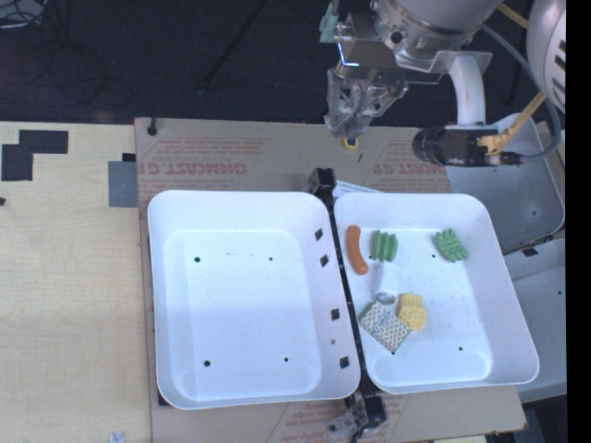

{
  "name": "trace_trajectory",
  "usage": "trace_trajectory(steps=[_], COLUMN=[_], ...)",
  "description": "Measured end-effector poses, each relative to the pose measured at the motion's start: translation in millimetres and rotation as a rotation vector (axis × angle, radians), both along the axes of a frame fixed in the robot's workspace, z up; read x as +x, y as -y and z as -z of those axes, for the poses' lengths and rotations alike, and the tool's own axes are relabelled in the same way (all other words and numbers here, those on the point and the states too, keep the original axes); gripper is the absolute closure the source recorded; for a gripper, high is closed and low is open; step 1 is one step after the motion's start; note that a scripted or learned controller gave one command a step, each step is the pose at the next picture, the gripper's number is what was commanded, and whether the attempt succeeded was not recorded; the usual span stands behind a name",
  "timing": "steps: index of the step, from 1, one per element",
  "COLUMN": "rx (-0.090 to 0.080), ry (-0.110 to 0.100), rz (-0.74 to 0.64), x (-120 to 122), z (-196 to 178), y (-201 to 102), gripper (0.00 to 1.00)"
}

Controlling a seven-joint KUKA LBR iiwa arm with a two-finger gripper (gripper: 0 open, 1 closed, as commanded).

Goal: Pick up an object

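While I hang above the bench, nothing is picked yet.
My jaws (354,123), spread unreadable, sit beyond the right bin (499,247); the orange sausage (355,248) lies below, long axis away.

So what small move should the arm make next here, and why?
Probably bring the gripper toward the right bin and down over one item, say the orange sausage. The gripper hangs high beyond the bins' far edge, and the sausage lies apart from its neighbours.
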State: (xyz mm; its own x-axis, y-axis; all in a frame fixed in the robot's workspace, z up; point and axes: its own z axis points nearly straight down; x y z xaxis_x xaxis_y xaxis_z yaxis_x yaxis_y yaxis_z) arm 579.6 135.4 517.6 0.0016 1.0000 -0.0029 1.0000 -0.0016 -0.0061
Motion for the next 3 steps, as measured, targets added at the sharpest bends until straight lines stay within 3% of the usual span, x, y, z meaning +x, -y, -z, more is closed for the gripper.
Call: trace_trajectory(steps=[1,2,3], rx=[0.002,-0.003,0.001], ry=[0.005,-0.016,0.002], rz=[-0.003,-0.001,0.004], x=[3,-8,-61], z=[-21,219,179], y=[-11,-7,59], gripper=[1.00,1.00,1.00])
